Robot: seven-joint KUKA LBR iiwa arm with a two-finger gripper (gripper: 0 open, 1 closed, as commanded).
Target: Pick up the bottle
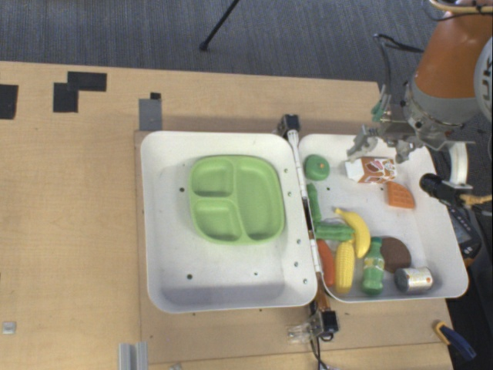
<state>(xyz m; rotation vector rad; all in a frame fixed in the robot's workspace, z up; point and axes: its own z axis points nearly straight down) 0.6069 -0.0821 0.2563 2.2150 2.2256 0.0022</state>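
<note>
the bottle (pixel 373 276) is taken to be the small green one lying in the toy-filled bin (pixel 400 297), just below the banana (pixel 357 230) toward the near rim. It is wedged between a corn cob (pixel 344 264) on the banana's side and a silver can (pixel 414 280) further out, with a brown lump (pixel 394 251) touching or nearly touching its upper end. being packed in this tightly, it is judged to leave little room for fingers at its flanks.

the gripper (pixel 381 146) is seen well above the banana, over the far part of the same bin, hung just over a red-and-white packet (pixel 376 169). its two metal fingers appear spread apart with nothing between them — nothing is held. that posture is read as a hover, not yet lined up with the bottle.

much is hard to make out. the bottle's cap end and exact lie cannot be told, since the corn cob and the lump crowd it. the fingertips are blurred against the white floor, so how widely they are parted is only roughly judged. the arm (pixel 454 60) is cut off at the frame's edge — its reach cannot be followed.
</note>
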